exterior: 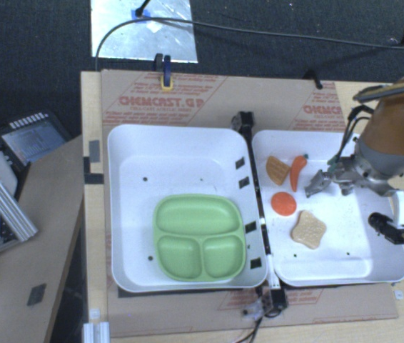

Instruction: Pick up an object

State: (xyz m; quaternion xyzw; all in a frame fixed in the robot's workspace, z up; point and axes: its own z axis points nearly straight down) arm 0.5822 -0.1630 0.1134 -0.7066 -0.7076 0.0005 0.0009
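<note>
Nearest the camera, a green tray [200, 237] with three compartments is sitting in the left bin [134, 156], toward its front edge. In the right bin [345, 263], a slice of toast [308, 229] is lying closest to the front, with a round orange-red slice [283, 204] (perhaps tomato) just behind and to its left. Farther back, a carrot [298, 171] is standing on a slant beside a small tan piece [278, 169], the two nearly touching. The gripper [318, 185] is hovering over the right bin just right of the carrot, with nothing showing between its fingers; whether the jaws are apart or together cannot be told from this angle. The arm [395, 131] is reaching in from the right, its orange band above the wrist. Beyond the bins, brown cardboard [209, 98] is lying under them, and a shiny metal sheet [145, 20] is lying farthest back.
</note>
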